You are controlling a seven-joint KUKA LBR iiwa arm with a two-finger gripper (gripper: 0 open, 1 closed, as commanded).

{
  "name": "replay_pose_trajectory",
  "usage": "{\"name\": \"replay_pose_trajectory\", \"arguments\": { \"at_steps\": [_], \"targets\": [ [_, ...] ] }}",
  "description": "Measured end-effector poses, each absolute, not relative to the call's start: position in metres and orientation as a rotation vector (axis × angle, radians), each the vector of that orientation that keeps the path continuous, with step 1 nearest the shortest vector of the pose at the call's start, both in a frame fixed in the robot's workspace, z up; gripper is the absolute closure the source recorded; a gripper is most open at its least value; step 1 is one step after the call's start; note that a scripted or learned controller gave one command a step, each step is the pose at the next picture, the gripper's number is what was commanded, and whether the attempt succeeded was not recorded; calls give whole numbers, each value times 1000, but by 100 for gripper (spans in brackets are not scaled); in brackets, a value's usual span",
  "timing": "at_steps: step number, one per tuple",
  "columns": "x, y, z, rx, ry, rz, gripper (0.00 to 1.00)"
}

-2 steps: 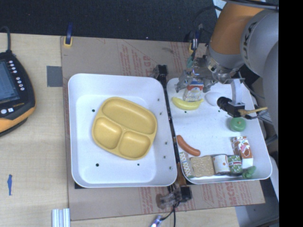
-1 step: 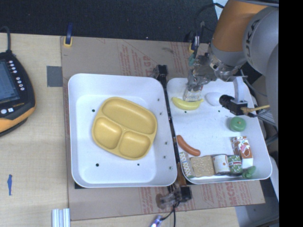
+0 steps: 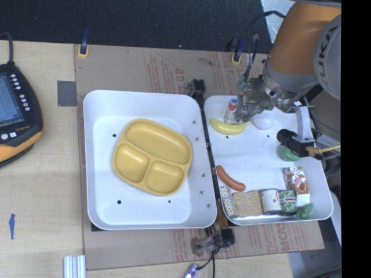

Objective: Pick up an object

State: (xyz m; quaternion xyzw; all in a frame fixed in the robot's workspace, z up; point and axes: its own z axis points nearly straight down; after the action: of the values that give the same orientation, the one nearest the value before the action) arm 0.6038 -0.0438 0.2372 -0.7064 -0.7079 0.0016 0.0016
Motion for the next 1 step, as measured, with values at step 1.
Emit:
{"name": "replay_pose_trajectory", "arguments": {
  "at_steps": [1],
  "targets": [
    [613,-94,236,-2219,-2223,4,100]
  ]
}}
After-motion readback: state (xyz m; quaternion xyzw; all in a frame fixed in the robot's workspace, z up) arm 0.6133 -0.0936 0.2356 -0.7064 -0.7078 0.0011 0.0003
